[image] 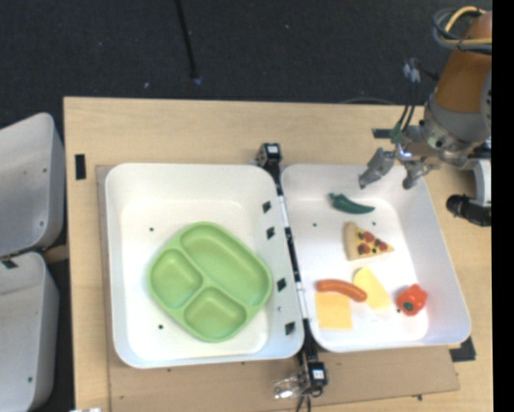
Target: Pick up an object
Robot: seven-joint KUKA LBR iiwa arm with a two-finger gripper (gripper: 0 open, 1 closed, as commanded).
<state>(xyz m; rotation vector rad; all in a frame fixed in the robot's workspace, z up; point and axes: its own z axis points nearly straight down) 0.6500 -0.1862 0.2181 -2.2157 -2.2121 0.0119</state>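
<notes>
In the right bin (325, 183) lie several toy foods. A green pepper (350, 202) lies near the back, with a pizza slice (365, 243) in front of it. Nearer the front are a red sausage (341, 289), a yellow cheese wedge (373, 287), an orange-yellow square slice (333, 312) and a red tomato (412, 299). My gripper (394, 172) hangs over the bin's back right corner, above and to the right of the green pepper. Its fingers are spread open with nothing between them.
The left bin (128, 196) holds a green divided plate (208, 281). A black clamp (268, 154) sits at the back where the bins meet. The bench's wooden edge (196, 114) runs behind both bins.
</notes>
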